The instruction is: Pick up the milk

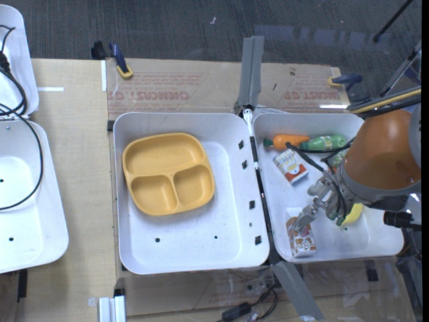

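Observation:
The milk carton [301, 237], white with a reddish print, lies on its side near the front left of the right bin [375, 247]. My gripper [310, 204] hangs just above the carton's upper end, reaching in from the right under the orange wrist band [382, 153]. Its two fingers stand open with nothing between them. The lower fingertip [305, 215] is at or just over the carton's top; I cannot tell whether they touch.
The right bin also holds a small white and red box [290, 165], an orange carrot [289, 140], a green bottle [326, 141] and a yellow banana [352, 213] partly under the arm. The left bin [134, 247] holds a yellow divided plate [167, 173].

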